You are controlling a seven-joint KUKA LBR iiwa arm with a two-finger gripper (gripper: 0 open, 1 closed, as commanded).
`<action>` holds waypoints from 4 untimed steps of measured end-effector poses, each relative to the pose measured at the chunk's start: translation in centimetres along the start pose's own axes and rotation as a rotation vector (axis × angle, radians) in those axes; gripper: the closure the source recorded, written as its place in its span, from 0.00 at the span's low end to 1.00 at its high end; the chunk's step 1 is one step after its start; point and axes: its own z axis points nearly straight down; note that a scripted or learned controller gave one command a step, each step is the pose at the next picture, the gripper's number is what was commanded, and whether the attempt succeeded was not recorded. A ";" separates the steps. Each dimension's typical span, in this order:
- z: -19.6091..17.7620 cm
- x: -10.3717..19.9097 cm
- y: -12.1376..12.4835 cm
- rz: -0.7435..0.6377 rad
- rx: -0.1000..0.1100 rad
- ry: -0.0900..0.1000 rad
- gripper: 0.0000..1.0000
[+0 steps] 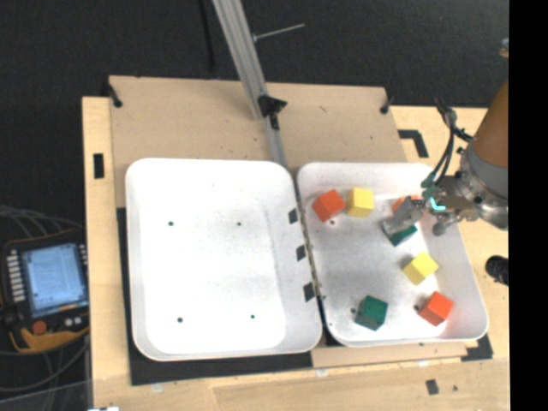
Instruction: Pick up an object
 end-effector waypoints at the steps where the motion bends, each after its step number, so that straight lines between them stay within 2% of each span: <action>1: -0.2 0.0 0.1 0.002 -0.004 -0.001 0.00; 2: 4.0 -0.2 0.2 0.005 0.002 -0.003 0.00; 3: 10.2 -0.8 -0.2 0.004 0.004 -0.002 0.00; 4: 15.3 -1.4 -1.2 0.005 0.003 -0.002 0.00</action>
